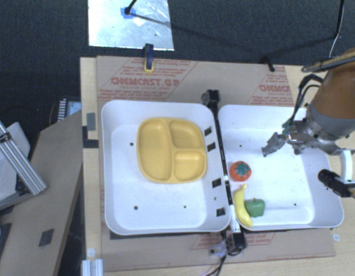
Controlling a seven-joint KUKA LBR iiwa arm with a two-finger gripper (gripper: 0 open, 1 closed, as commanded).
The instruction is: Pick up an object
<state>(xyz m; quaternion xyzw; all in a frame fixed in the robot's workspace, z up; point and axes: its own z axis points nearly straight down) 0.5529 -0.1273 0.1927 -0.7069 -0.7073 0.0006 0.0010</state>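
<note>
Gripper (273, 145) over right bin (281, 117), upper middle, angled down-left; nothing visible between fingers; whether spread or closed, cannot tell. Red tomato-like object (240, 171) lower-left of gripper, near, apart, on right bin floor. Banana (242, 207) and green pepper-like object (256, 207) further below gripper, touching each other, at bin's lower-left corner. Left bin (123, 211) well left of gripper; yellow divided plate (170, 149) inside, three compartments bare.

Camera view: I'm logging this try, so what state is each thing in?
Claw: above the right bin, holding nothing.
Tomato: resting in that bin.
Banana: lying at its left wall.
Green fruit: touching banana.
Yellow tray: flat in left bin.
</note>
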